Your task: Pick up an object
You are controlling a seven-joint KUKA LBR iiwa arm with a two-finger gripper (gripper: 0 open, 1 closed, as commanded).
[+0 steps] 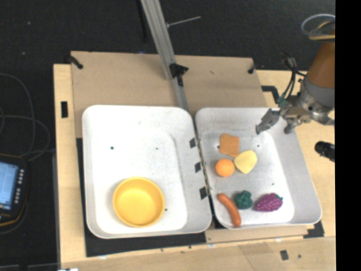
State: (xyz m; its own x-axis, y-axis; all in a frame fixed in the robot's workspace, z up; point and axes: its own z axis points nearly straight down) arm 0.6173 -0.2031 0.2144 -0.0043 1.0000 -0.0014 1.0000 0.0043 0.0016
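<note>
**Ana:** Dark floor all round a pale wooden bench (pixel 130 78), with two white bins side by side on it. Start at the left?

**Ben:** Left bin (pixel 135 129) has a yellow bowl (pixel 139 201) in its near corner, and nothing else that I can make out. Right bin (pixel 293 174) holds the small stuff: an orange-brown block (pixel 229 144), an orange ball (pixel 225 167) touching a pale yellow piece (pixel 246 162), then along the near edge a red sausage (pixel 230 209), a green lump (pixel 243 199) and purple grapes (pixel 267 202).

**Ana:** And the arm?

**Ben:** Gripper (pixel 274 122) hangs over the far right part of the right bin, fingers spread apart with nothing between them. It sits well apart from every item.

**Ana:** So which step?

**Ben:** I'd judge it's the approach, no grasp made yet. The block and the pale yellow piece lie nearest. The next move calls for sliding left and toward the near side, lining up over one item, then descending with fingers straddling it before closing
</note>
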